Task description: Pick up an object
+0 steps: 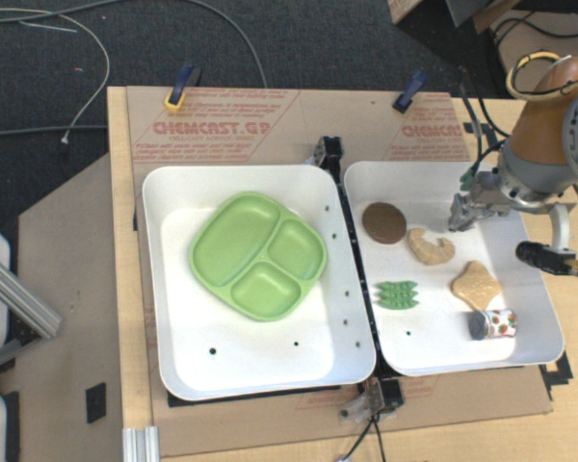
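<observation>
A: Start at the left. What sits in the left bin [164, 287]?

B: A light green divided plate [258, 256] with three compartments, lying flat and turned at an angle near the bin's middle. Nothing lies on it.

A: And between the bins?

B: Their inner rims run side by side, with a black clamp [328, 149] at the far end of the seam and another black fitting [385, 391] at the near end. Two blue clips [181, 83] pin the cardboard sheet [222, 123] at the bench's far edge.

A: Now the right bin [433, 349].

B: Five small things. A round brown disc [383, 222] lies at the far left. Just right of it is a tan curved piece [431, 247], like a bitten pastry. Nearer the front is a green ridged item [397, 295], like a bunch of pea pods. Right of that is a tan, bread-like wedge [476, 285], and just below the wedge is a small white cylinder with red spots and a grey end [491, 324], on its side.

A: Where is the gripper [461, 214]?

B: At the bin's far right, low over the floor, just up and right of the tan curved piece and apart from it. The grey arm with its orange band [544, 128] enters from the right.

A: Is the pincer apart or together?

B: I cannot tell; the tips are too small and dark. Nothing is visibly between them.
</observation>
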You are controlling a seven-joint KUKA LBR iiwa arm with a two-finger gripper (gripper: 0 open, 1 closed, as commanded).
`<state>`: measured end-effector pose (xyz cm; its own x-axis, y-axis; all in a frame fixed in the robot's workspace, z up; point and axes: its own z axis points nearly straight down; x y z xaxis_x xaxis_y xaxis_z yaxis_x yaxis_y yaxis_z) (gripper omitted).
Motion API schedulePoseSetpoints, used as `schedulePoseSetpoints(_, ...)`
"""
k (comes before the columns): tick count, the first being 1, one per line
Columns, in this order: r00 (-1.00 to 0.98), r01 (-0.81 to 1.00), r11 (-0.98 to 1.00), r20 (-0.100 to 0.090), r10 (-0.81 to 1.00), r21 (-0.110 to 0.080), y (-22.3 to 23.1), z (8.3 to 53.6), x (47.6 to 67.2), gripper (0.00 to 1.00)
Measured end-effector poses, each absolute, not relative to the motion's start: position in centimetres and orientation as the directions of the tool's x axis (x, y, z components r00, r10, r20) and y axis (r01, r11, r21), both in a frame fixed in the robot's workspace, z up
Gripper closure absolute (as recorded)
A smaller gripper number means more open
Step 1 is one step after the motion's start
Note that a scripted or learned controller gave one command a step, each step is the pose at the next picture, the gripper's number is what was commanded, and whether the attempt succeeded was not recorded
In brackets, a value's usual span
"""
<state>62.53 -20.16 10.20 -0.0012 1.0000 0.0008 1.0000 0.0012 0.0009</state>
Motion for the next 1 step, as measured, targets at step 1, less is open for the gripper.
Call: schedulePoseSetpoints(1,-0.001,1.0,0.001,-0.002,1.0,0.007,-19.77,16.56,62.3,1.0)
